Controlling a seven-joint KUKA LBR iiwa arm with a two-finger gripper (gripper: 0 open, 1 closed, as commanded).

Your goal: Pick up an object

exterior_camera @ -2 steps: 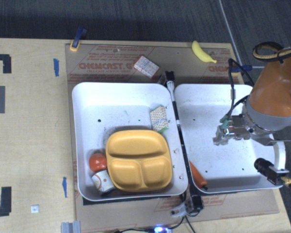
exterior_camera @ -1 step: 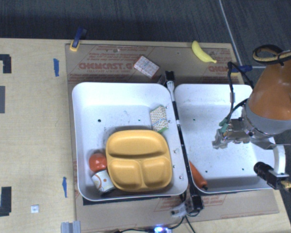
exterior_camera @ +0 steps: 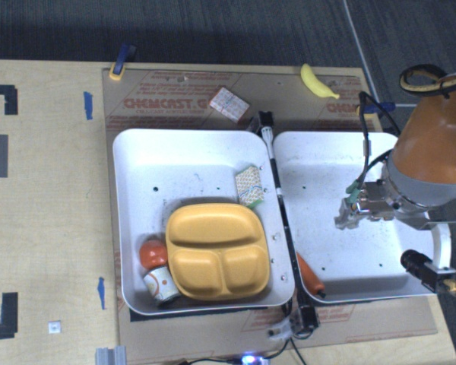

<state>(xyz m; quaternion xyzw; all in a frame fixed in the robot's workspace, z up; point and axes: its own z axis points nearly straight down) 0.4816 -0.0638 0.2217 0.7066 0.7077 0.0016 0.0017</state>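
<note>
My gripper (exterior_camera: 348, 213) hangs over the right bin (exterior_camera: 319, 166), toward its right half, with bare white floor beneath it. The left bin (exterior_camera: 137, 204) holds a large yellow compartment tray (exterior_camera: 216, 249). A red tomato-like ball (exterior_camera: 153, 254) and a white-and-orange can (exterior_camera: 160, 283) lie at the tray's left side. A patterned packet (exterior_camera: 249, 185) lies at its upper right. An orange carrot (exterior_camera: 310, 274) rests at the front left corner of the right bin, near the divide between the bins.
A yellow banana (exterior_camera: 318, 82) and a small patterned box (exterior_camera: 228, 103) lie on the cardboard behind the bins. A black bar (exterior_camera: 267, 139) runs between the bins. Cables trail behind the arm at the upper right.
</note>
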